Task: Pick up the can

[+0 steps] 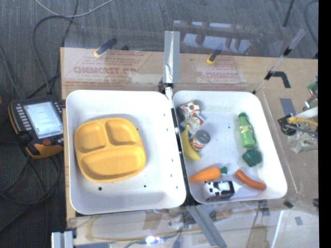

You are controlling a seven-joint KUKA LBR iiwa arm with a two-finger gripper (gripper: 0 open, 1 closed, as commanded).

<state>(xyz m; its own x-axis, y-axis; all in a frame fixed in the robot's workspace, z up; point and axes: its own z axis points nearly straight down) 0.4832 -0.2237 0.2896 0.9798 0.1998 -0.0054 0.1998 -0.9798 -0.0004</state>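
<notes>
The can (200, 138) is small, with a grey round top. It stands in the right bin (269, 112), left of the bin's middle. It touches a yellow banana (189, 148) on its left. Just behind it lies a red and white patterned packet (192, 112). Nothing covers the can from above.
Also in the right bin are a green bottle (246, 130), a dark green block (252, 157), an orange carrot (206, 174), a red sausage (250, 180) and a black and white toy (220, 189). The left bin (77, 102) holds a yellow divided plate (109, 149).
</notes>
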